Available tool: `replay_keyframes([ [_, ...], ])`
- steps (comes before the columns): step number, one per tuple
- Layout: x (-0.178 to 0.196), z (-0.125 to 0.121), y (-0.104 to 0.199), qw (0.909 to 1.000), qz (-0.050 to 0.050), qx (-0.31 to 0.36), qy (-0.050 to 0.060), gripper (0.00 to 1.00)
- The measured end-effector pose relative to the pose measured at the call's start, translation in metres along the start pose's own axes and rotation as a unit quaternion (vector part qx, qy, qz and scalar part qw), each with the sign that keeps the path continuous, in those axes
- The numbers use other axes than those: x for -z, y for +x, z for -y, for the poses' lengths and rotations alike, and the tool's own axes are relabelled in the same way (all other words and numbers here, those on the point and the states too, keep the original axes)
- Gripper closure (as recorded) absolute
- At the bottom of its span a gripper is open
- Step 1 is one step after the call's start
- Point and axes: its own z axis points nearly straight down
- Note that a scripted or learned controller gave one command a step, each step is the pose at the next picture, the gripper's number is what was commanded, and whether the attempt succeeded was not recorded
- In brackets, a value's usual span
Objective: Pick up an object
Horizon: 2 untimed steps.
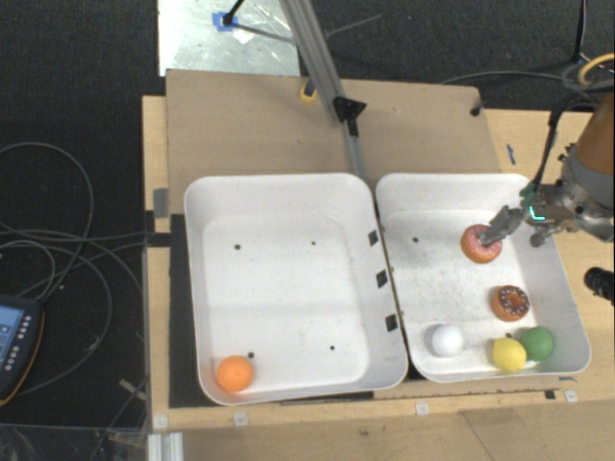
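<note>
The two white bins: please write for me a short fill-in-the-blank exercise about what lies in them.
1. The orange ball lies alone in the ___ bin.
2. The gripper is over the ___ doughnut.
3. The yellow ball touches the ___ ball.
4. The right bin holds ___ objects.

Missing words: left; pink; green; five

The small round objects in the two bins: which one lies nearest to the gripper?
The orange-pink one in the right bin, directly at the gripper. The doughnut-like one and the balls lie lower.
</note>
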Motion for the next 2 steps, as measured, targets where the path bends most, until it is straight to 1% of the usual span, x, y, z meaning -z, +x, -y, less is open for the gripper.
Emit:
replay_keyframes([
  [1,0.002,-0.001,0.0,1.0,0.0,-0.001,-0.002,0.0],
  [2,-0.045,-0.006,-0.007,1.0,0.0,-0.002,0.0,0.0],
])
